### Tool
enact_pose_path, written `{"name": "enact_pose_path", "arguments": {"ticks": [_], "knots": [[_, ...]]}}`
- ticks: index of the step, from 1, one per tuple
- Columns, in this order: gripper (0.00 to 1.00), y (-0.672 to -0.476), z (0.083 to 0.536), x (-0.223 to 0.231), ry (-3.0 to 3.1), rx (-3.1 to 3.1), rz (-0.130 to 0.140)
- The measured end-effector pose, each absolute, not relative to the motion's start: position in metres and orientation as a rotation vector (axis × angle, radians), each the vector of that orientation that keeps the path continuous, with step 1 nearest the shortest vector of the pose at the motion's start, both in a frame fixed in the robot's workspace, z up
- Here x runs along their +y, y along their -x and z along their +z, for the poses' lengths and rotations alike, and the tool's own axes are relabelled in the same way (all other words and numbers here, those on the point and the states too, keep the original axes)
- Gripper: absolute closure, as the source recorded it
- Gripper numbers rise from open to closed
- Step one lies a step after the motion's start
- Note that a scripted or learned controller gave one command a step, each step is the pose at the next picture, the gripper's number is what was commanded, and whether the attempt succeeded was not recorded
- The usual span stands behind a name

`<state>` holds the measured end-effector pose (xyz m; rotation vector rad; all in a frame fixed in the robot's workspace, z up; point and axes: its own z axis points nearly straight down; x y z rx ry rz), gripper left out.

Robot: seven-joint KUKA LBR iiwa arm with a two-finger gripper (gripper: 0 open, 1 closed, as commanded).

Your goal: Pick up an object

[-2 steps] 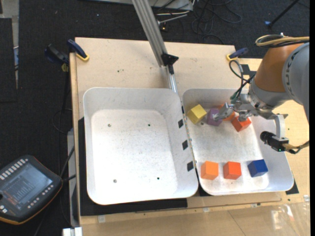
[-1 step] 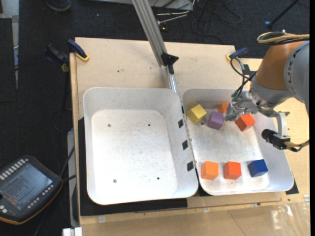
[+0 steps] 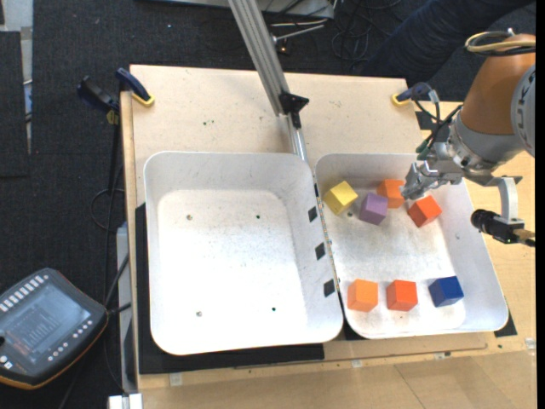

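Observation:
The right bin (image 3: 477,267) holds several small cubes. At its far end lie a yellow cube (image 3: 341,197), a purple cube (image 3: 373,208), an orange cube (image 3: 391,191) and a red-orange cube (image 3: 424,210). Along the near edge sit an orange cube (image 3: 363,295), a red-orange cube (image 3: 402,295) and a blue cube (image 3: 445,290). My gripper (image 3: 415,187) hangs low over the far end of this bin, between the far orange cube and the tilted red-orange cube. Nothing shows between its tips.
The left bin (image 3: 170,228) lies beside the right one, with a raised divider edge between them. A slanted metal pole (image 3: 264,58) rises from behind the bins. Clamps sit on the bench's far corners. A teach pendant (image 3: 43,326) rests at lower left.

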<state>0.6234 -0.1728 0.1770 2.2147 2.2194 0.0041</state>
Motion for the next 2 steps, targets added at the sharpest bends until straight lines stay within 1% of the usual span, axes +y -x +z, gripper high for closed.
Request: {"name": "enact_pose_path", "arguments": {"ticks": [1,2], "knots": [[1.0,-0.628,0.227,-0.163,-2.211,2.221,0.007],[1.0,-0.629,0.246,-0.163,-2.214,2.222,0.004]]}}
